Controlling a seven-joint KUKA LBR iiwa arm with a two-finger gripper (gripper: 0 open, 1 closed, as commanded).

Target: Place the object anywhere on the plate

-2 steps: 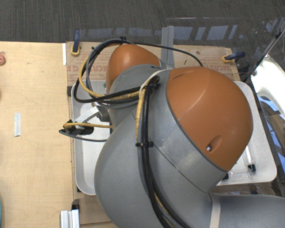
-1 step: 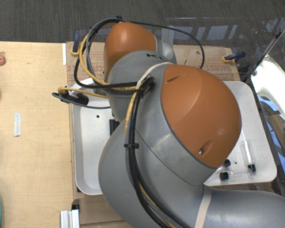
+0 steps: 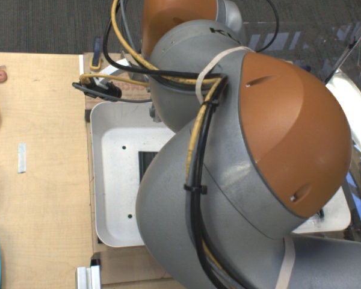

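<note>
The arm (image 3: 240, 179) loomed close under the camera, its smooth grey casings rounded like shells, with two glossy orange domes, one at the top and one larger at right. A yellow cable and black cables, bound by a pale strap, ran along it. Beneath lay one white bin (image 3: 111, 179), shallow and round-cornered, with two small dark dots and a dark rectangular patch on its floor. The pale wooden worktop (image 3: 42, 113) spread leftward. Whether the gripper was spread or pressed together could not be told, nor where the object or plate lay.
</note>
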